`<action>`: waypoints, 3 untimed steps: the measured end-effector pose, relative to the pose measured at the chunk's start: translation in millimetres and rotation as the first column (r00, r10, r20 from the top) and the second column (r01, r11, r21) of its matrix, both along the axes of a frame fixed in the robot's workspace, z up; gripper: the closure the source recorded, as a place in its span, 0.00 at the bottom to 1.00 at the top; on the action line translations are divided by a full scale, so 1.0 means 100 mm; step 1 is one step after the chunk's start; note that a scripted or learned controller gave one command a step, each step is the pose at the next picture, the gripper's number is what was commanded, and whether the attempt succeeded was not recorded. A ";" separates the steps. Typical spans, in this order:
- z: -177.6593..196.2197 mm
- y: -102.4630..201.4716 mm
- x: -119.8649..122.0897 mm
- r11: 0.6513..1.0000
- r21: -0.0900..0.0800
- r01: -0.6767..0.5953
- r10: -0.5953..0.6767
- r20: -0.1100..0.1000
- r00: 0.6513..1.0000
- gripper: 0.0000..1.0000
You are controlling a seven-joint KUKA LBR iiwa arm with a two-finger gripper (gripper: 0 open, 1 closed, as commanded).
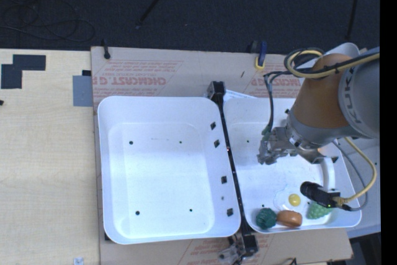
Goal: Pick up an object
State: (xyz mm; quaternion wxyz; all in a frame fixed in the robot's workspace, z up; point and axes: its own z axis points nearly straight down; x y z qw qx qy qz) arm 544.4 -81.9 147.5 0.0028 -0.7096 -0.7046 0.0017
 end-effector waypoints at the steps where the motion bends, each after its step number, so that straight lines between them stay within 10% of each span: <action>1: 0.82 0.71 0.01 1.000 0.001 -0.015 0.015 0.010 1.000 1.00; 3: 1.34 2.05 0.00 1.000 0.000 -0.013 0.013 0.006 1.000 1.00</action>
